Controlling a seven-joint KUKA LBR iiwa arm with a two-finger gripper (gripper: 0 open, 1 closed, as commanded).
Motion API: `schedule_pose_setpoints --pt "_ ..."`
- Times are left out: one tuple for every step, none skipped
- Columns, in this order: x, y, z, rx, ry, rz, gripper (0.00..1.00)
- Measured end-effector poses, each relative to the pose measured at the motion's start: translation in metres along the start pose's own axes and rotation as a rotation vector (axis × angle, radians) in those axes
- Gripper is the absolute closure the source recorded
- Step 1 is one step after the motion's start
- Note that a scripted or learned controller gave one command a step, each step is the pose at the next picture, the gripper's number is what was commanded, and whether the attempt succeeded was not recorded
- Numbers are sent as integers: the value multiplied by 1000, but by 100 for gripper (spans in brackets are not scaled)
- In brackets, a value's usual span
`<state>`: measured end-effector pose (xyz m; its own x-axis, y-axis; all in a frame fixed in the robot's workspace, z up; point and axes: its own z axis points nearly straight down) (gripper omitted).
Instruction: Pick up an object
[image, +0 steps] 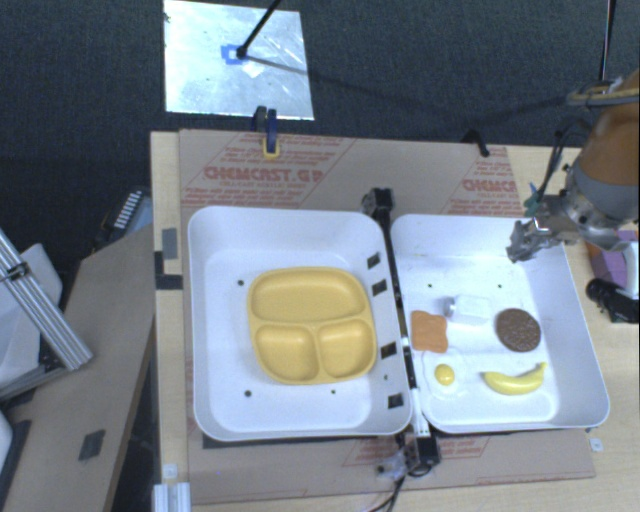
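The right bin (440, 240) holds a brown round patty (518, 329), a yellow banana (514, 379), an orange toast slice (429, 331), a fried egg (445, 377) and a small white piece (466, 307). My gripper (524, 243) hangs over the bin's upper right corner, well above the patty and apart from every object. Nothing shows between its tips.
The left bin (215, 260) carries a yellow three-compartment tray (308, 323). A black divider with clips (392, 300) runs between the bins. Cardboard (300, 165) underlies both. A silver sheet (238, 58) lies at the back, and a metal rail (35, 305) stands at left.
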<state>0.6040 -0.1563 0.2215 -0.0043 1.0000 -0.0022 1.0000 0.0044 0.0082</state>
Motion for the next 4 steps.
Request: schedule_pose_setpoints --pt "0 1 -11 4 1 0 100" --pt "61 0 -3 7 4 -6 100" --pt "122 6 -11 6 5 -7 100" --pt "177 17 -7 6 4 -6 100"
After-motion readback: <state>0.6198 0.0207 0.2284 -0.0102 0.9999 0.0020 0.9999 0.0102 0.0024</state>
